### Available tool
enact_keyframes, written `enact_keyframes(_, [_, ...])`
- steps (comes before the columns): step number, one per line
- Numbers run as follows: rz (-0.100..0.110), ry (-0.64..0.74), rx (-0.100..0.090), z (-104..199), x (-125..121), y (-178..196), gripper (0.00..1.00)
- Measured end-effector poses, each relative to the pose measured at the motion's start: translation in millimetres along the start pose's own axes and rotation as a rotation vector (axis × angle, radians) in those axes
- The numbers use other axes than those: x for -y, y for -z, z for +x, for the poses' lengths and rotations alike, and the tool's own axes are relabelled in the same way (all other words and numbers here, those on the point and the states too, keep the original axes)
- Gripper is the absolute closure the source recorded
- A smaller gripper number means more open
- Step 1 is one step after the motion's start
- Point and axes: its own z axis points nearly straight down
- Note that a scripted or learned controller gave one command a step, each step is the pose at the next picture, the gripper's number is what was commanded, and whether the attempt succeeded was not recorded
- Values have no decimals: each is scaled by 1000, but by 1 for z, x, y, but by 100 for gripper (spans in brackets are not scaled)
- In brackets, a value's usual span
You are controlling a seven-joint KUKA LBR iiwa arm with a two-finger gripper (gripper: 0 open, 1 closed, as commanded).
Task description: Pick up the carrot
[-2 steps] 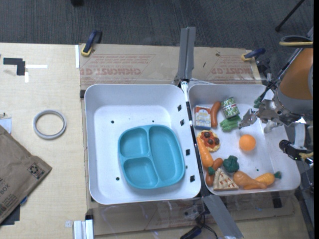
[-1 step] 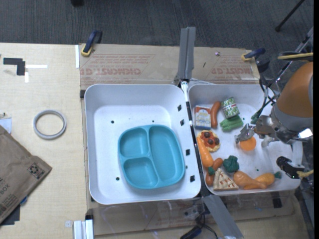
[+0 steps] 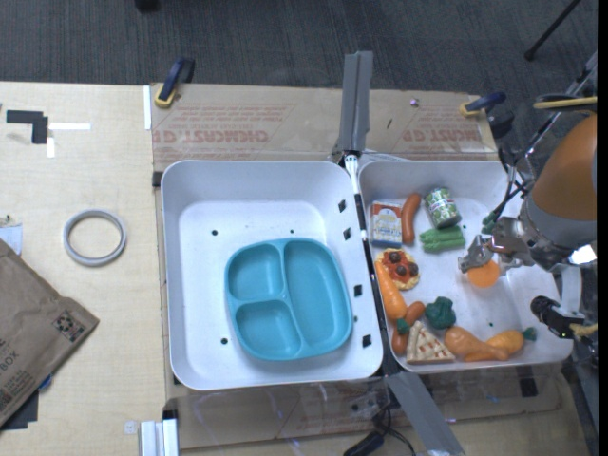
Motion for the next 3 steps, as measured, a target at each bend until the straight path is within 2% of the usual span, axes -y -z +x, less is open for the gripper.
enact_keyframes(1, [-7,-139,1,18,-85,-5,100])
enact_keyframes(2, [-2,-83,2,87,-104,102,100])
enact_keyframes(3, [-1,-528,1,108,-100,-7,100])
